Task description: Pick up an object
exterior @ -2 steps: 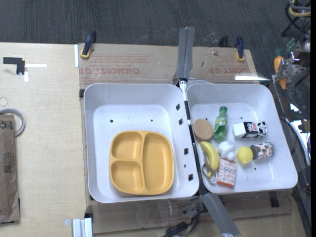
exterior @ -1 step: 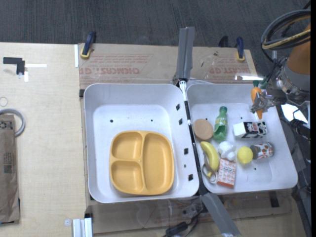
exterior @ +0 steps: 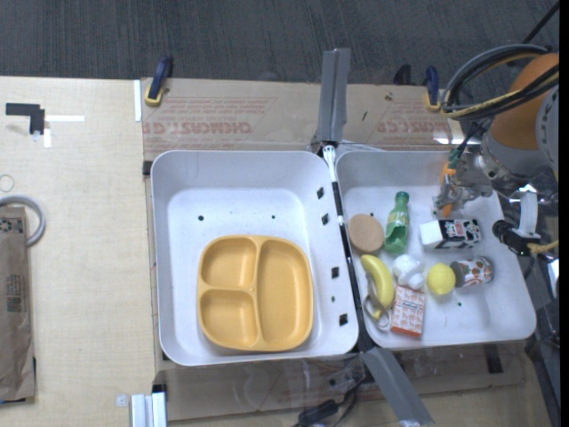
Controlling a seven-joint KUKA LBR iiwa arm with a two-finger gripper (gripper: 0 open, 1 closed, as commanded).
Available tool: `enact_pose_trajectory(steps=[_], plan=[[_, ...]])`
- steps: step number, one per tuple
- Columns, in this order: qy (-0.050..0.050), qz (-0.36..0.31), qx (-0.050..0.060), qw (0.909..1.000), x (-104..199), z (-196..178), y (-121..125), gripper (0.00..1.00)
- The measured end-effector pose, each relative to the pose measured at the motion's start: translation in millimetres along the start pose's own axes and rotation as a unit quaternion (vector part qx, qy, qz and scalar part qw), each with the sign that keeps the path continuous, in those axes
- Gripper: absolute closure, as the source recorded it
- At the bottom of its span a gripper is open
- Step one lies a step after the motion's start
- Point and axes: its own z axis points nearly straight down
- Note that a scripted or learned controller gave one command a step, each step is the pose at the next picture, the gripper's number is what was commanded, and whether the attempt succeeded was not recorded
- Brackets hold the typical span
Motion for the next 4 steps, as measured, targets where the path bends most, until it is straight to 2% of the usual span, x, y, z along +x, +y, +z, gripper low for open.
enact_pose_trajectory(steps=[1,2,3,4], plan=[[0.0,0.0,0.002,1.0,-0.6,-8.1,-0.9,1.0],[0.002,-0.003,0.0,1.0,3.9,-8.3,0.6,0.0],[0.0,-0.003,0.0,1.0,2.3,-18.1,1.1,1.0],[0.0,-0.075,-0.001,0.9972,86.3,-107.5,-23.0,1.0]])
